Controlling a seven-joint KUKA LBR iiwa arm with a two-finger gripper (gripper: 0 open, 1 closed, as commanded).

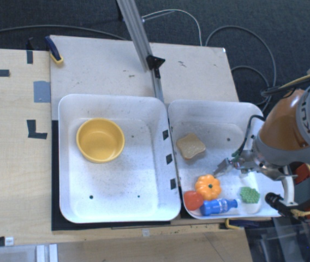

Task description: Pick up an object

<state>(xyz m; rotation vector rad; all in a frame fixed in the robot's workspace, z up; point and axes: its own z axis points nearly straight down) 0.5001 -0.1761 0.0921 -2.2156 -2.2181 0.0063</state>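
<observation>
The right bin [209, 111] holds several small objects. A tan bread-shaped piece [191, 146] lies near its left wall. An orange pumpkin [208, 186], a red piece [193, 200], a blue bottle [219, 206] lying on its side and a green piece [249, 194] sit along the front edge. My gripper [229, 167] hangs low over the right bin, just up and right of the pumpkin and right of the bread piece. I see nothing held in it.
A yellow bowl [100, 140] stands in the left bin [67, 162], toward its back left. A grey pole [138, 29] slants across the bench behind the bins. Cables lie on the dark floor at the back right.
</observation>
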